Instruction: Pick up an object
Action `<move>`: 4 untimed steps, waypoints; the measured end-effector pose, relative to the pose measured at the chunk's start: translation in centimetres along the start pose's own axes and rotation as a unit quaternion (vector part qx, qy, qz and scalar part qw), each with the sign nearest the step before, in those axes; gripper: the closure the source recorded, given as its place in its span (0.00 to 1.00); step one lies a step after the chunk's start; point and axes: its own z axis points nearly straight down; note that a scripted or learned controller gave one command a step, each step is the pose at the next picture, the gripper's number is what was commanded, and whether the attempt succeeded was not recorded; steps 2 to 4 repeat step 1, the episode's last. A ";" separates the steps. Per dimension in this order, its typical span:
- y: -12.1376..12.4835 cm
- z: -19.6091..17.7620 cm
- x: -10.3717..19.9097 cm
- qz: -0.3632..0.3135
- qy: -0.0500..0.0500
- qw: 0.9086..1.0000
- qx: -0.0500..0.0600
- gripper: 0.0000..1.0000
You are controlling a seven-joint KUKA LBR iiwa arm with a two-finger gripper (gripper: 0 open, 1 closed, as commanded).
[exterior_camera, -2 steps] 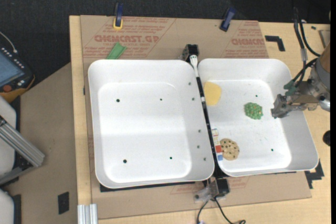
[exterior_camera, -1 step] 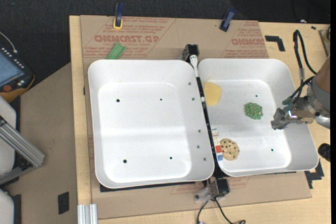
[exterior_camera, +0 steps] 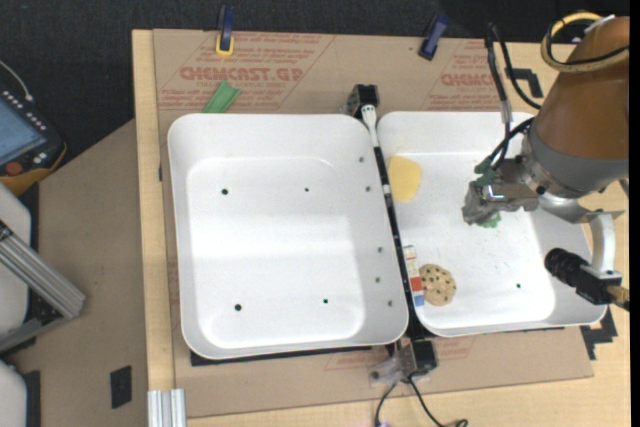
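You've got two bins side by side: the left bin [exterior_camera: 200, 215], and the right bin [exterior_camera: 520, 305] with a cookie [exterior_camera: 436, 284] near its front-left corner.

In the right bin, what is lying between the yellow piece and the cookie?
Nothing. In the camera view, the stretch of right bin floor between the yellow piece and the cookie is bare white.

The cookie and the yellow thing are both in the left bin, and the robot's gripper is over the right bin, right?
Not quite. The camera view shows the cookie and the yellow thing in the right bin, same as the gripper.
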 end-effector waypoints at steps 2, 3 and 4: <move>-2.6 -0.8 -7.7 0.009 -0.003 1.000 0.001 1.00; -2.6 -0.8 -7.7 0.009 -0.003 1.000 0.001 1.00; -2.6 -0.8 -7.7 0.009 -0.003 1.000 0.001 1.00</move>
